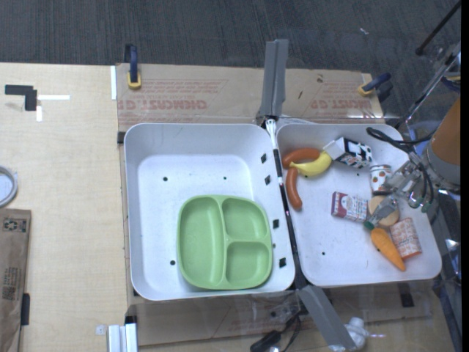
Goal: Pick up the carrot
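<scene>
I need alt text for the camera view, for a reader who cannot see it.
A grey arm's two-finger gripper hovers in the right white bin, just above the small orange carrot near that bin's front right corner. The same bin holds a yellow banana and a red sausage; the left white bin holds a green divided plate.

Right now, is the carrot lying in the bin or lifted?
Lying in the bin. The carrot rests flat on the right bin's floor beside a wrapped snack.
</scene>
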Available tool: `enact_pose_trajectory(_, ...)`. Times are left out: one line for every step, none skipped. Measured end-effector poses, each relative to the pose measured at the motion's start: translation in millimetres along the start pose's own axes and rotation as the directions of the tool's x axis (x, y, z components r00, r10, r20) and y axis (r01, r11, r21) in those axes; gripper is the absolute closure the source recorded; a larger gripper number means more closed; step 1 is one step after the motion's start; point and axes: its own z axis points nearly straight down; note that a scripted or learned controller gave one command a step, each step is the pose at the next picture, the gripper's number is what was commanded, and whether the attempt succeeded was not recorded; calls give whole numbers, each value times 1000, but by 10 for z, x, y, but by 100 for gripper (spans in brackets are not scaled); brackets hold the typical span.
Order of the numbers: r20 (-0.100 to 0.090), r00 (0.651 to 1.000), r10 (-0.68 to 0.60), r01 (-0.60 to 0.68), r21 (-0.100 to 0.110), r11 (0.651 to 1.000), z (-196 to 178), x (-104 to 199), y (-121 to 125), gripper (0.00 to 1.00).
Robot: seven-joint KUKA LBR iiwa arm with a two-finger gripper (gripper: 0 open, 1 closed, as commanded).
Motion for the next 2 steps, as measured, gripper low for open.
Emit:
enact_pose_trajectory(-4,985,-173,173,2,985,168,477,-370,0)
enact_pose_trajectory(1,985,-171,171,-1,985,50,458,-346,100)
